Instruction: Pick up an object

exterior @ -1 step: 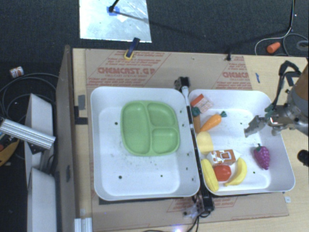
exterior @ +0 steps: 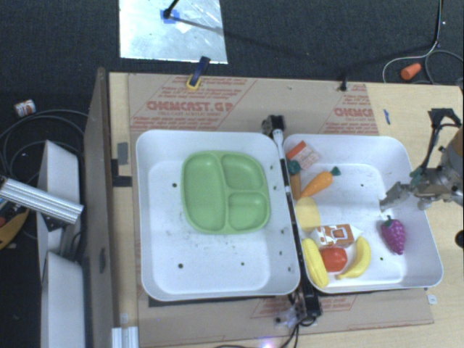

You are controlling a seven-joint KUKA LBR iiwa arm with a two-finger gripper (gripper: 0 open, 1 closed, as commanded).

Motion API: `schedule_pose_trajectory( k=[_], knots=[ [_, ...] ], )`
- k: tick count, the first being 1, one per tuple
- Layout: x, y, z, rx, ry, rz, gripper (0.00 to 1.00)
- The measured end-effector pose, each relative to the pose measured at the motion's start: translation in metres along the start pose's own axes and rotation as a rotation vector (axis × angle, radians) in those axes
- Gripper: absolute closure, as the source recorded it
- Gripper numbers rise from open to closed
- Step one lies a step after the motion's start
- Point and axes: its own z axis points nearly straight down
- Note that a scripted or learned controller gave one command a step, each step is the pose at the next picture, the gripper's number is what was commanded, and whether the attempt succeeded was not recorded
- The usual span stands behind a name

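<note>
The right bin point(exterior: 406, 154) holds several toy foods. An orange carrot point(exterior: 317, 183) lies near its left wall, with a small orange and white packet point(exterior: 303, 154) behind it. A purple bunch of grapes point(exterior: 394, 235) sits at the right. A banana point(exterior: 357, 259), a red tomato point(exterior: 333, 258), a yellow corn cob point(exterior: 314, 262), an orange and white carton point(exterior: 335, 234) and a pale yellow block point(exterior: 307, 214) cluster at the front left. My gripper point(exterior: 393, 196) reaches in from the right edge and hangs just behind the grapes, with nothing seen in it.
The left bin point(exterior: 163, 267) holds a green divided plate point(exterior: 225, 192). Both bins rest on a cardboard sheet point(exterior: 217, 100). A black divider point(exterior: 286, 194) runs between the bins. Cables and a metal plate lie on the dark floor behind.
</note>
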Motion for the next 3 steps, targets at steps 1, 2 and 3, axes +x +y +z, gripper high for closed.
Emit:
schedule_pose_trajectory(
  k=[1, 2, 3],
  knots=[
    [-0.003, -0.027, 0.092, -0.002, -0.003, 0.001, 0.0],
    [0.038, 0.02, 0.117, -0.008, 0.0, -0.011, 0.0],
    [-0.006, 0.031, 0.017, -0.012, -0.005, -0.003, 0.0]
  ],
)
